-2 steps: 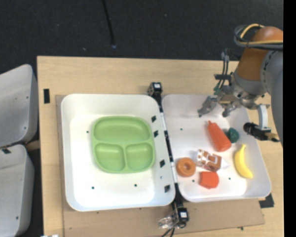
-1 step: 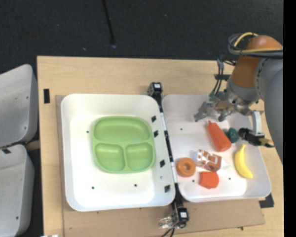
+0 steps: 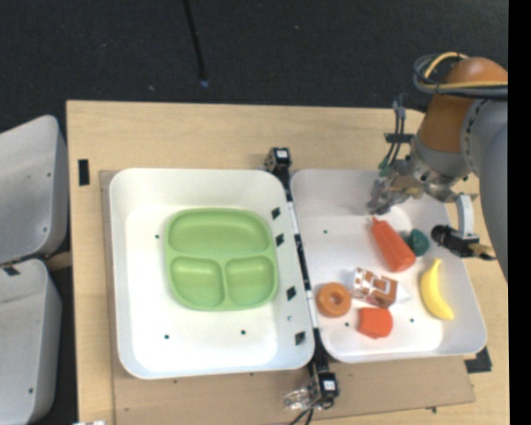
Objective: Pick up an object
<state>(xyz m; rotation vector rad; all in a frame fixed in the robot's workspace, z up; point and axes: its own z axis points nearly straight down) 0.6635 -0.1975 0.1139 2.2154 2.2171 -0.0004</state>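
The right bin (image 3: pixel 336 204) holds several small objects. An orange carrot-shaped piece (image 3: pixel 392 244) lies tilted near its middle, with a dark green round piece (image 3: pixel 418 241) beside it. A yellow banana (image 3: pixel 436 290) lies at the right side. An orange ring (image 3: pixel 334 300), a brown and white wrapped block (image 3: pixel 375 285) and a red-orange chunk (image 3: pixel 374 322) sit toward the front. My gripper (image 3: pixel 388 193) hangs over the bin's back part, just above and behind the carrot piece, with nothing seen between its fingers.
The left bin (image 3: pixel 133 326) holds a green divided plate (image 3: pixel 220 257). A black clip (image 3: pixel 278 158) sits at the back between the bins, and clamps run along the seam (image 3: pixel 296 264). The grey arm (image 3: pixel 451 122) comes in from the right.
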